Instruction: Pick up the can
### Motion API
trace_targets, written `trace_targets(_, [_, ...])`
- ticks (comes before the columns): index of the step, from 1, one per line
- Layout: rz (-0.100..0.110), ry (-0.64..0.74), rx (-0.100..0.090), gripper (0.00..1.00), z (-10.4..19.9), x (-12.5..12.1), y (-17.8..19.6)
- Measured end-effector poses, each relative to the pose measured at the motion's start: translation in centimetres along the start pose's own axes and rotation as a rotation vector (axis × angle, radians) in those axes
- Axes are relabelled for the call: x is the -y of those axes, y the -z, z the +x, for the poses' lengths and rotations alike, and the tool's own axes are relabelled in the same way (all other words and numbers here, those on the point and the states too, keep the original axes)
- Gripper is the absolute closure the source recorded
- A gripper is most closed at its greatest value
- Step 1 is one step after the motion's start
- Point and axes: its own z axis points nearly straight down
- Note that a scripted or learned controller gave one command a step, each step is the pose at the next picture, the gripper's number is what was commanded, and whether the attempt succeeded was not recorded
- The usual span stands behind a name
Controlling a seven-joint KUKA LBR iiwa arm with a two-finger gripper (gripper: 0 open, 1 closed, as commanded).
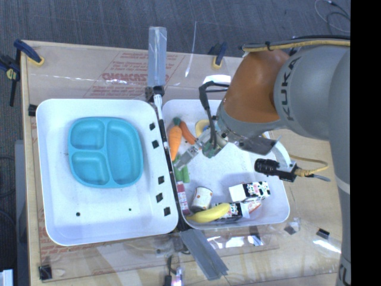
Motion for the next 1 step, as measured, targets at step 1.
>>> trace_targets(1, [0.002, 0.011, -0.001, 0.0, 0.11, 7.44, -10.18])
